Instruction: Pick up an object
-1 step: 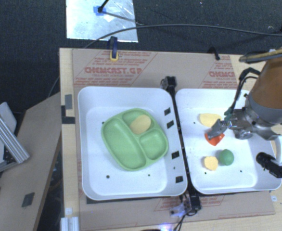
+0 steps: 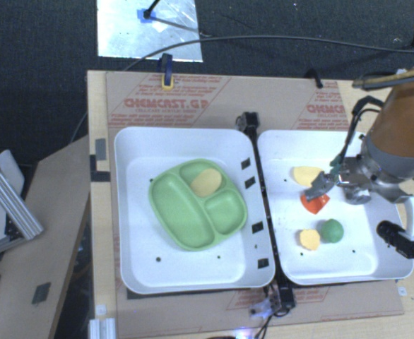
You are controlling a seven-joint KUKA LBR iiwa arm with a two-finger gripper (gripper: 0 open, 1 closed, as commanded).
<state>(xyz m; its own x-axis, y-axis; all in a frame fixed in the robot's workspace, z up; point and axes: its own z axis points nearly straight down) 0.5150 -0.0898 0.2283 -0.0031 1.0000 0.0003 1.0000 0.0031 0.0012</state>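
Observation:
Several small objects lie in the right bin [image 2: 355, 263]. A pale yellow piece [image 2: 304, 175] is at the upper left, with a red-orange piece [image 2: 316, 203] just below it. A green ball [image 2: 330, 229] and a small yellow piece [image 2: 309, 239] sit side by side nearer the front. My gripper [image 2: 323, 186] reaches in from the right and hangs right over the top edge of the red-orange piece, between it and the pale yellow piece. The gripper body hides where its tip meets the red-orange piece.
The left bin [image 2: 143, 260] holds a green divided plate [image 2: 186, 221] with a yellow object [image 2: 206, 182] in its upper compartment. A black divider [image 2: 260, 196] runs between the bins. The arm's grey and orange body [image 2: 405, 133] overhangs the right bin's right side.

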